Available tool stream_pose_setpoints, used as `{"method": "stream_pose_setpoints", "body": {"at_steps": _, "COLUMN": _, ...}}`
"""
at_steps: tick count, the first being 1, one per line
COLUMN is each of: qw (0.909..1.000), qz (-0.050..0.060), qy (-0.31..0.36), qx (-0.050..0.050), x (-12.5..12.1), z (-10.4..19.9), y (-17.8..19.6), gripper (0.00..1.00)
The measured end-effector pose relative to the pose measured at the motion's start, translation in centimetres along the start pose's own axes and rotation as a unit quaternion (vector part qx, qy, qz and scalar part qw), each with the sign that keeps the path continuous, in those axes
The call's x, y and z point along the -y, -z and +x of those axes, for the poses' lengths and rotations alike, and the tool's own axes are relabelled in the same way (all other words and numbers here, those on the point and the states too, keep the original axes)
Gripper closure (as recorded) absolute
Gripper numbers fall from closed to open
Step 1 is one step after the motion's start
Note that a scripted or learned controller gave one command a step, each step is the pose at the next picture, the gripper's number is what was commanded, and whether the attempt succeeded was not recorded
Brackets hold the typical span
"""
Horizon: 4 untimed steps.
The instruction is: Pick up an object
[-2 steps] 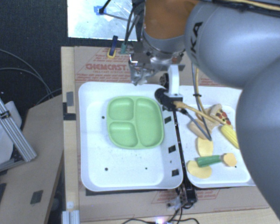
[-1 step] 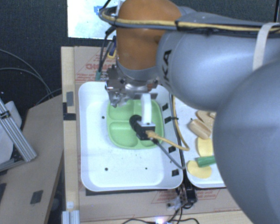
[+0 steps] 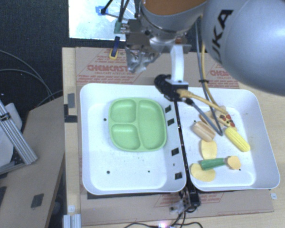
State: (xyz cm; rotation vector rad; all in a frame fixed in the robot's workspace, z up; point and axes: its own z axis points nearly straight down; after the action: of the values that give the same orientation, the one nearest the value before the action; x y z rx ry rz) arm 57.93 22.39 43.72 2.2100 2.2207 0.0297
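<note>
Grey metal, the gripper (image 3: pixel 137 62) hangs over the printed cardboard sheet (image 3: pixel 97 66) that covers the tabletop (image 3: pixel 69 82), just beyond the far rim of the left bin (image 3: pixel 92 146). Whether it is spread or pressed together cannot be told from this angle.

There are 2 white bins side by side. Directly camera-ward of the gripper, well apart from it, a pale green plate (image 3: pixel 137 124) with 3 compartments lies flat in the middle of the left bin.

The other pickable things all lie in the right bin (image 3: pixel 251 109), camera-ward of the gripper and off toward the arm's side. Nearest to the gripper is a tan roll (image 3: pixel 203 130). Beyond it is a small red and yellow piece (image 3: pixel 226 119), too small to identify. A yellow corn cob (image 3: pixel 238 139) lies at a slant just beside that piece. Farther from the gripper are 2 flat yellow slices (image 3: pixel 209 149) (image 3: pixel 202 174) and, between them, a green stick (image 3: pixel 212 164) with an orange end.
</note>
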Motion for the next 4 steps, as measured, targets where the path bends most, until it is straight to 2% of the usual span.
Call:
{"method": "stream_pose_setpoints", "body": {"at_steps": 1, "qw": 1.0000, "qz": 0.009, "qy": 0.001, "qx": 0.003, "x": 4.2, "z": 1.1, "y": -0.8, "gripper": 1.00}}
{"method": "stream_pose_setpoints", "body": {"at_steps": 2, "qw": 0.9999, "qz": 0.012, "qy": -0.006, "qx": 0.006, "x": 6.4, "z": -7.8, "y": -7.1, "gripper": 1.00}}
{"method": "stream_pose_setpoints", "body": {"at_steps": 3, "qw": 0.9999, "qz": 0.010, "qy": -0.006, "qx": 0.004, "x": 9.6, "z": -14.9, "y": -8.7, "gripper": 1.00}}
{"method": "stream_pose_setpoints", "body": {"at_steps": 4, "qw": 1.0000, "qz": 0.004, "qy": 0.000, "qx": 0.003, "x": 6.7, "z": -13.4, "y": -1.9, "gripper": 1.00}}
